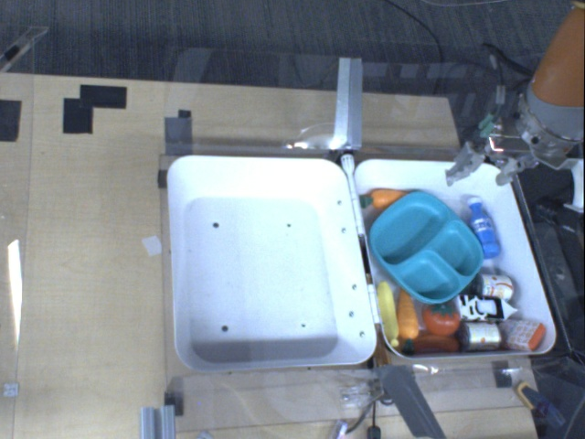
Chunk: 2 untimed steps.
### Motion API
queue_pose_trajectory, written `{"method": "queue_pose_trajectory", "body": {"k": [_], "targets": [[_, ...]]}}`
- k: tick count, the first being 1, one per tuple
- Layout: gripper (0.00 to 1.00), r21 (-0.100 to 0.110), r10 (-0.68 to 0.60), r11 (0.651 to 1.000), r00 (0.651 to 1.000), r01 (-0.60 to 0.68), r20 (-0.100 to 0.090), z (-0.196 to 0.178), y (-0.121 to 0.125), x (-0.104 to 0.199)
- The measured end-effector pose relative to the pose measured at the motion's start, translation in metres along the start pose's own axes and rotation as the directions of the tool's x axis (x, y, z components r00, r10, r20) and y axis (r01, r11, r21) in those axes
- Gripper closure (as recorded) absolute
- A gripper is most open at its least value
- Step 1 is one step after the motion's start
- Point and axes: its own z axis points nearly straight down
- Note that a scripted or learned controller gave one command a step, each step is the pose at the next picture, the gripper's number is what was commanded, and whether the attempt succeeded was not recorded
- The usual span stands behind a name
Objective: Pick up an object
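— How far along?
— Nothing lifted yet. My tool [479,163] hangs spread and bare over the right white plastic bin [430,176], far corner.
— The count?
— One blue divided plastic tray [426,247], one blue bottle [483,229], one yellow banana-shaped toy [388,311]; the left white bin [265,174] beside it.

A pale wooden bench [82,245] fills most of the frame. Two shallow white bins sit on it side by side: the left bin [260,176] at centre, the right bin [530,245] toward the right. Black patches [91,108] mark its upper left.
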Motion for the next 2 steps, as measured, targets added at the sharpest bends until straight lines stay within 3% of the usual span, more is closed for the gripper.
{"method": "queue_pose_trajectory", "body": {"k": [1, 2], "targets": [[0.00, 0.001, -0.026, 1.000, 1.000, 0.026, 0.000, 0.115, 0.012, -0.032], [0.00, -0.010, 0.041, 0.999, 0.999, -0.041, -0.001, 0.152, 0.006, -0.052]]}}
